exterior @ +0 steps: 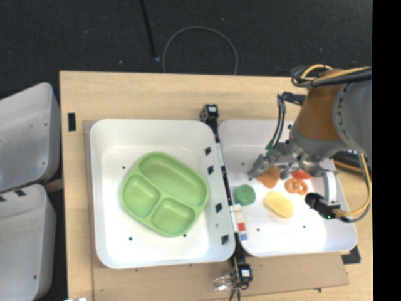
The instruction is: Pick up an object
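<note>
Arm positioned over right bin; no object secured.

The two-finger gripper (279, 166) hangs low in the right shallow white bin (250, 133), directly above the orange rounded plastic piece (269, 179); whether its jaws stand wide or narrow cannot be told. Beside that orange piece lie a green round disc (244, 195), a yellow oval lump (278, 204) and a red-orange ring (297, 185). Risk: these close-packed objects may be nudged aside or pinched together during closure. No legible writing or brand is discernible.
</note>
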Tool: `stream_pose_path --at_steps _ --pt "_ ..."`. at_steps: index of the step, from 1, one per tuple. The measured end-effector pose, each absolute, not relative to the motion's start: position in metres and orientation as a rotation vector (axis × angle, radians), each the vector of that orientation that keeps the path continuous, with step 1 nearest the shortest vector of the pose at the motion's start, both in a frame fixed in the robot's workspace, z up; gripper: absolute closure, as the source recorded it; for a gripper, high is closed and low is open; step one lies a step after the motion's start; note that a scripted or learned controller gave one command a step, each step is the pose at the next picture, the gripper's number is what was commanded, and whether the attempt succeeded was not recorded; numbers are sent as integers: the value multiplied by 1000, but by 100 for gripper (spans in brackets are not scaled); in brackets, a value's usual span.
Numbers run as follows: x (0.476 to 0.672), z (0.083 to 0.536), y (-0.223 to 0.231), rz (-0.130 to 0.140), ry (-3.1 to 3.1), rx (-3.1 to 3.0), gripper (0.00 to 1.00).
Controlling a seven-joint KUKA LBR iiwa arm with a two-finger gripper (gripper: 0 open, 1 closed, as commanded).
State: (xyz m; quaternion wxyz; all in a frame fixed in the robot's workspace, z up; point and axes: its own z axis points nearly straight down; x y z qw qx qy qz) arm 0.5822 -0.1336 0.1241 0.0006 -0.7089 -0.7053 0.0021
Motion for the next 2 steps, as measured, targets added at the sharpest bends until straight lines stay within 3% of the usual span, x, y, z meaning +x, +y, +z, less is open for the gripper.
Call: stream_pose_path --at_steps 1,2 --pt "584 137 -134 -2 -2212 -2234 100" --pt "582 202 -137 -7 -2220 -2232 100"
